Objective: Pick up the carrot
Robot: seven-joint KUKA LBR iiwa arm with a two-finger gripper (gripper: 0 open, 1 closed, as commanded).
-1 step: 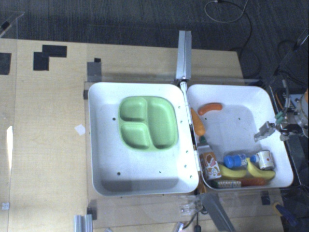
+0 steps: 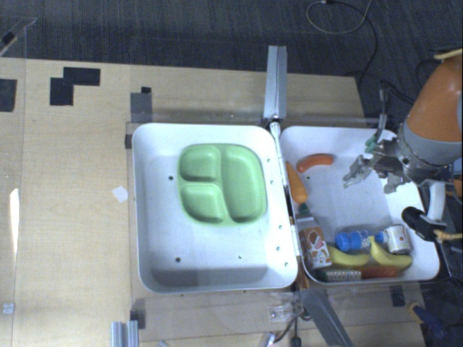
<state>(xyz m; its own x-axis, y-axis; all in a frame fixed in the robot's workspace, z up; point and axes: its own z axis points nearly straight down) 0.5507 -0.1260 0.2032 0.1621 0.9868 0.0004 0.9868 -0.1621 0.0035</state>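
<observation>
The left bin [image 2: 145, 215] holds a green divided plate [image 2: 221, 183] near its middle. Just over the shared rim, the carrot [image 2: 295, 183] lies in the right bin [image 2: 340, 208], pressed against its left wall. Its long axis runs along that wall, up and down the view with a slight slant; the leafy green end seems to point toward the near edge, the orange body toward the far edge.

That position is the main risk: a finger coming down on the wall side has little or no room, so it may strike the rim or push the carrot without closing around it. A reddish sausage [image 2: 316, 163] lies near the carrot's far end and could be taken by mistake, being alike in colour and shape.

Along the near wall sit a small carton [image 2: 315, 246], a blue bottle [image 2: 352, 241], a banana [image 2: 362, 257] and a can [image 2: 397, 239].

The gripper [image 2: 367, 166] hovers over the right half of this bin, well apart from the carrot. Nothing shows between its fingers, but how far apart they are I cannot tell.
</observation>
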